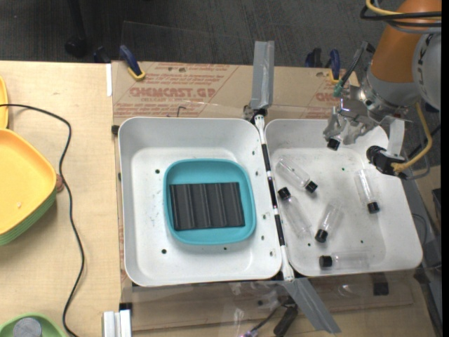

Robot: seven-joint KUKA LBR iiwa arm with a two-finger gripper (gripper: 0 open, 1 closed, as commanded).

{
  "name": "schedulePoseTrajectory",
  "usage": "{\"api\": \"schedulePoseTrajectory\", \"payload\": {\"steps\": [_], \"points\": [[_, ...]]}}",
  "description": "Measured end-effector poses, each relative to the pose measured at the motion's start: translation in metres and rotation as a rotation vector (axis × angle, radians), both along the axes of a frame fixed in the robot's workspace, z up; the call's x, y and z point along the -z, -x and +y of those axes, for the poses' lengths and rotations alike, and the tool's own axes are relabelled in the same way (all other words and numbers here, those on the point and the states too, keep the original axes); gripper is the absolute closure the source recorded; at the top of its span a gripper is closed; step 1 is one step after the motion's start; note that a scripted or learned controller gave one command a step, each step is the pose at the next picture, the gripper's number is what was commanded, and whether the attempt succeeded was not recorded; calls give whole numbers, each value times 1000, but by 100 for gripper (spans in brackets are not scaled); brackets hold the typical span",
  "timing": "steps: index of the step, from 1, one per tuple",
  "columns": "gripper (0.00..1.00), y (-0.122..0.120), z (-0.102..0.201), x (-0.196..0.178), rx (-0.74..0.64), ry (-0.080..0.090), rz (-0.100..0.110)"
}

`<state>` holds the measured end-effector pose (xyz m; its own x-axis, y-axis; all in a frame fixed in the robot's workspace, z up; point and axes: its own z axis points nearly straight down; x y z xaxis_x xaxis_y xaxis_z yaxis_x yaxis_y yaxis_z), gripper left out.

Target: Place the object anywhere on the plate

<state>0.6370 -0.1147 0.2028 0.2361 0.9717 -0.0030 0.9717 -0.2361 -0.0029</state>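
Observation:
The teal plate with a dark ribbed insert lies in the left bin. Several clear tubes with black caps lie scattered in the right bin, among them one tube near the divider and another tube at the right. My gripper hangs over the back of the right bin, shut on a clear tube whose black cap sticks out below the fingertips. It is far to the right of the plate.
A raised divider separates the two bins. Yellow and green dishes and a black cable lie on the wooden table at the left. A cardboard sheet sits behind the bins.

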Motion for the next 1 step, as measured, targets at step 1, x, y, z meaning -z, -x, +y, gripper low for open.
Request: {"api": "schedulePoseTrajectory", "payload": {"steps": [1], "points": [[0, 0, 0, 0, 0, 0, -1]]}}
